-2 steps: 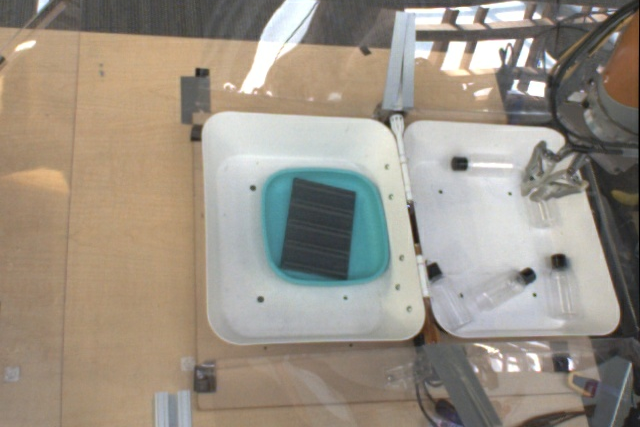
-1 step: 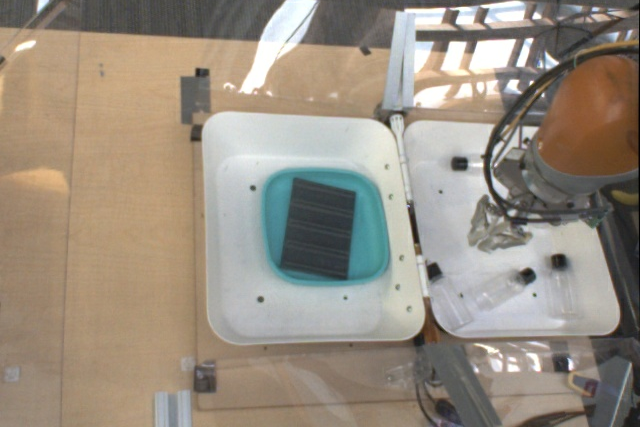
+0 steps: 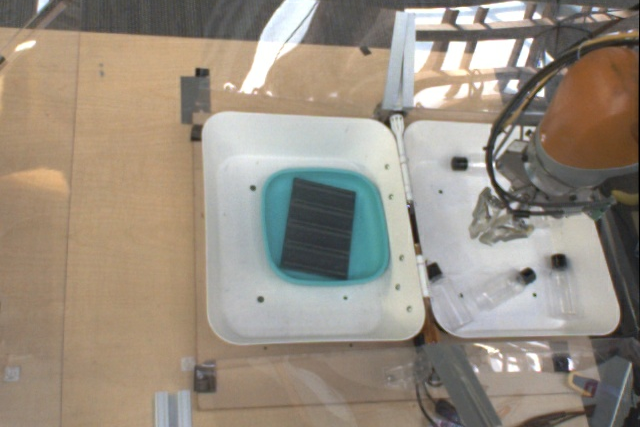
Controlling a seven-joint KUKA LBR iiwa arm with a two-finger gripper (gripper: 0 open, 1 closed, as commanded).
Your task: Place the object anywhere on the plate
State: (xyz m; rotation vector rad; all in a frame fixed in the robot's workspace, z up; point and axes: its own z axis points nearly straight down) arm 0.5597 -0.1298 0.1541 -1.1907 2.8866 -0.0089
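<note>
Teal plate (image 3: pixel 375 245) in left bin (image 3: pixel 230 305) already carries a dark ribbed block (image 3: pixel 319 228). Gripper (image 3: pixel 500 220) hovers over right bin (image 3: pixel 590 315); finger state indeterminate. Confirm grasp before transfer.

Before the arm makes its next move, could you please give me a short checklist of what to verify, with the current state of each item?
1. Plate located: ok. The teal plate sits in the left bin.
2. Room on the plate: not ok. A dark ribbed block covers most of its middle; bare teal is left around the edges.
3. Claw position: ok. The claw is low over the right bin.
4. Object held in the claw: cannot tell.
5. Loose items in the right bin: ok. Clear black-capped vials lie on its floor, apart from the claw.
</note>
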